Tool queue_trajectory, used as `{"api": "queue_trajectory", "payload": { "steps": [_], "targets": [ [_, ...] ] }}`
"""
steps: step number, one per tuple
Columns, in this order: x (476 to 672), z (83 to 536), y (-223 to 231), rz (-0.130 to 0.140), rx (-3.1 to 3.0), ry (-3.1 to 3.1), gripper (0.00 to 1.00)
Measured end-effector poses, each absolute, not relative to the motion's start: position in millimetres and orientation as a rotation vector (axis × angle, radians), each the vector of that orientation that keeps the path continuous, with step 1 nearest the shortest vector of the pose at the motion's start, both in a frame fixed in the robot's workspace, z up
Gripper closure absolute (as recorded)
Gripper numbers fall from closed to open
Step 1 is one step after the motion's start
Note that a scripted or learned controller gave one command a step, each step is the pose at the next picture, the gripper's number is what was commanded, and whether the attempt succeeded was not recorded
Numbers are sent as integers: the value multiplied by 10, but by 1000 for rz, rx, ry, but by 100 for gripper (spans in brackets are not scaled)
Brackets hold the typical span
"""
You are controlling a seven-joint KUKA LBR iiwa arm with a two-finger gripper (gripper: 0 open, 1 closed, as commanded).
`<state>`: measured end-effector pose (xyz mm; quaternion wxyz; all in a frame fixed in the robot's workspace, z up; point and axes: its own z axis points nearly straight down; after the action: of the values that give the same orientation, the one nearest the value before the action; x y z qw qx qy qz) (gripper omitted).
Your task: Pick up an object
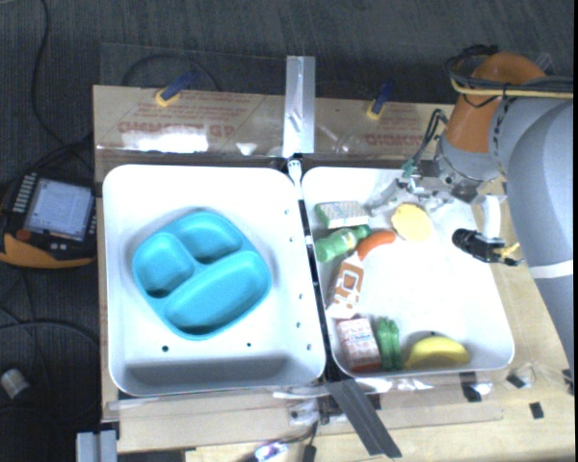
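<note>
Claw (403,192), finger state unclear, hangs over the right bin (491,301), just beside the yellow round object (412,222).

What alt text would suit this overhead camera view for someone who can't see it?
A grey robot arm reaches from the right over the right bin, its gripper beside a yellow lemon among toy groceries. The left bin holds a blue divided tray.

- One camera sat fixed above my bench (173,114), looking down at a slant.
- It stood far enough back to take in both bins, left (125,287) and right (482,306).
- My arm (539,191) entered from its right side.
</note>
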<state>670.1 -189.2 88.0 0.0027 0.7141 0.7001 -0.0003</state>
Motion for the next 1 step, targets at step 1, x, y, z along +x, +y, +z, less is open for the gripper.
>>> {"api": "queue_trajectory", "payload": {
  "steps": [1],
  "targets": [
    [6688, 1083, -2008, -6, 2113, 2321, 0]
  ]
}}
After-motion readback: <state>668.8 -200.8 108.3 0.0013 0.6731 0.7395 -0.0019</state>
